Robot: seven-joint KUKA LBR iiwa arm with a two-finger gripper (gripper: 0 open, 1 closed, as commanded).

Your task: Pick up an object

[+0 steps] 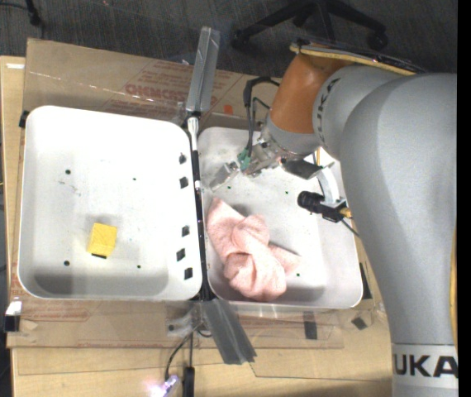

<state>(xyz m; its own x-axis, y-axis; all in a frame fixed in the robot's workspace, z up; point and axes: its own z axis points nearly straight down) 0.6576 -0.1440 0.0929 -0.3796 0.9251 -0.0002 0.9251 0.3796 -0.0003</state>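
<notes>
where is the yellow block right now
In the camera view, the yellow block lies in the left bin, toward its lower left, apart from the pink cloth in the right bin.

You get bright, even overhead light. The left bin [95, 131] nearly washes out to flat white, with soft shadow along its lower wall. The gripper [248, 162] at upper centre looks slightly blurred; floor dim.

left bin [54, 139] mostly open, yellow block [102, 239] aside, pink cloth [248, 255] crowding right bin [335, 284]
</notes>
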